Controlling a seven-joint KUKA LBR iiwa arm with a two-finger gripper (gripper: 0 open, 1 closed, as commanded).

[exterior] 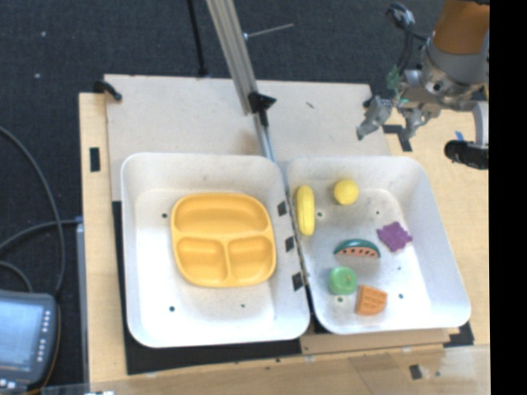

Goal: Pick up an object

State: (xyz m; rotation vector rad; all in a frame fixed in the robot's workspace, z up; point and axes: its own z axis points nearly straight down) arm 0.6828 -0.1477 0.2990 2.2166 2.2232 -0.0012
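Observation:
The right bin [432, 220] holds several toy foods: a yellow banana [305, 210] along its left wall, a yellow ball [346, 192], a purple piece [394, 236], a watermelon slice [357, 250], a green round piece [343, 281] and an orange piece [371, 300]. My gripper [389, 124] hangs above the bench behind the right bin's back edge, well clear of all of them. It is open, and nothing sits between its fingers.
The left bin [148, 303] carries a yellow divided tray [223, 239]. A slanted metal pole [235, 48] rises from the bench behind the seam between the bins. A screen [25, 336] sits at the lower left, off the bench.

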